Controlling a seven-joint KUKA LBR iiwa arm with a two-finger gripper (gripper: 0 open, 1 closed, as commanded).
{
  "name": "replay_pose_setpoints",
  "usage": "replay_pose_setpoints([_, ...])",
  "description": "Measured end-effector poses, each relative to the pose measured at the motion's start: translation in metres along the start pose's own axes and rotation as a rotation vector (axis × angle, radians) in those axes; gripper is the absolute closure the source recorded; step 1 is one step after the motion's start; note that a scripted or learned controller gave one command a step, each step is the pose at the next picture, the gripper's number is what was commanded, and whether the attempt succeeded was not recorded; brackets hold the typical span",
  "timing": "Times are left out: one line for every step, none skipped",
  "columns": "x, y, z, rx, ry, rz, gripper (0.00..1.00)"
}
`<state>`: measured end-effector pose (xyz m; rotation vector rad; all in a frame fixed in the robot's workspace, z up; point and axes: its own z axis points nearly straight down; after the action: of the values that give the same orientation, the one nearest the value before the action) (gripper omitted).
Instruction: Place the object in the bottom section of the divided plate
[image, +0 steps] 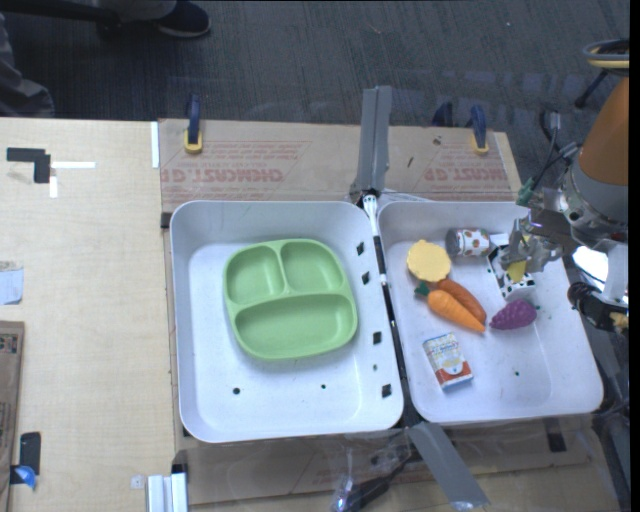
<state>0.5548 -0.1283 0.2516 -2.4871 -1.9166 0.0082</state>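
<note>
The green divided plate (290, 298) lies in the left bin (200, 400), its large section toward the front and two small sections behind. The right bin (560, 390) holds a yellow round toy (429, 261), a small can (467, 241), two orange carrots (458, 302), a purple grape bunch (514, 315) and a small carton (448, 360). My gripper (516, 268) hangs low over the right bin's back right part, just above the grapes and right of the can. A small yellowish patch shows at its tip; what it is I cannot tell.
A grey divider bar (376, 150) runs between the two bins. Blue and yellow clamps (193, 130) hold the cardboard sheet behind them. A light wooden table surface (80, 300) lies to the left.
</note>
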Motion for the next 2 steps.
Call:
replay_pose_setpoints([0.01,-0.008,-0.016,-0.002,0.001,0.072,1.0])
replay_pose_setpoints([0.072,-0.019,0.062,0.001,0.001,0.189,1.0])
